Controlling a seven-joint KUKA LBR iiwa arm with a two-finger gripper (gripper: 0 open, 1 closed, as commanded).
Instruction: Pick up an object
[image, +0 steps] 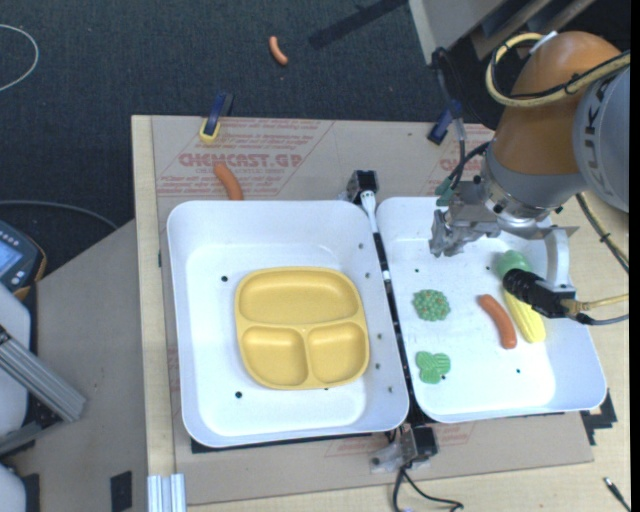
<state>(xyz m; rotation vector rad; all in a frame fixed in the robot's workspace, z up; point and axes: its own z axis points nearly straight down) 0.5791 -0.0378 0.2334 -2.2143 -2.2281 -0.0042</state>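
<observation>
Dark carpet lay behind the bench. Gripper (447, 240) hung over right bin (570, 385), partly hiding corn cob (526, 316). Finger state: can't tell, too blurry.

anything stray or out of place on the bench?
Yes. One orange sausage lies on the board behind the left bin, outside both bins. Another orange piece sits on the dark floor beyond the bench. The yellow tray looks square.

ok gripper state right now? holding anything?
Gripper: over the far end of the right bin, nothing visible between its fingers; open or closed cannot be told from this view.
</observation>
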